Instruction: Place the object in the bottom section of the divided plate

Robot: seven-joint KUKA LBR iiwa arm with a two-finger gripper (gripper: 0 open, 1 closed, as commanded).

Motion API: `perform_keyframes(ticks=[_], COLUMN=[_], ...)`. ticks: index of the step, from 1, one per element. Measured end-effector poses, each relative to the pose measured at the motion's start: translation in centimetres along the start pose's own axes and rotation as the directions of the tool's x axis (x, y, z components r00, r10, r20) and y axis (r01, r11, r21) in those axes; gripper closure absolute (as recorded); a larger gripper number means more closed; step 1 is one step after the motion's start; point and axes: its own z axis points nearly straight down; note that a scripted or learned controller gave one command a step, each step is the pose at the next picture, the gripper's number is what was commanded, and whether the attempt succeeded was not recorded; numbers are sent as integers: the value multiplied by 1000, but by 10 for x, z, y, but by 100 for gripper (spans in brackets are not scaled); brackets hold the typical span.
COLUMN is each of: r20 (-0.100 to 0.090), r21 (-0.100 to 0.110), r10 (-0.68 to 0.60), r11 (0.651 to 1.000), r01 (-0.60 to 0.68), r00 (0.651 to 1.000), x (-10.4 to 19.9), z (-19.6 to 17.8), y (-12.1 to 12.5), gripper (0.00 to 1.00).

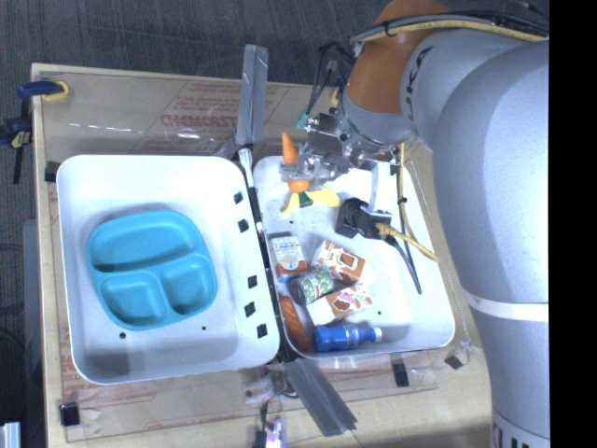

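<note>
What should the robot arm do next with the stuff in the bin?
Probably lift and check its catch. The gripper is low at the top of the right bin, by an orange piece, while the blue divided plate waits in the left bin.

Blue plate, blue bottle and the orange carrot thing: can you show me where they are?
blue plate (pixel 140 241): camera view, on the floor of its large top section, in the left bin.
blue bottle (pixel 343 337): camera view, middle of its body, right bin's near edge.
orange carrot (pixel 290 148): camera view, on its body, right bin's far corner.
</note>
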Motion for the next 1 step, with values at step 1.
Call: perform_keyframes(ticks=[1], r20=[0], r21=[0], r10=[-105], r11=[994], r01=[105], r00=[994], x=[15], z=[-26], y=[-24], gripper=[100])
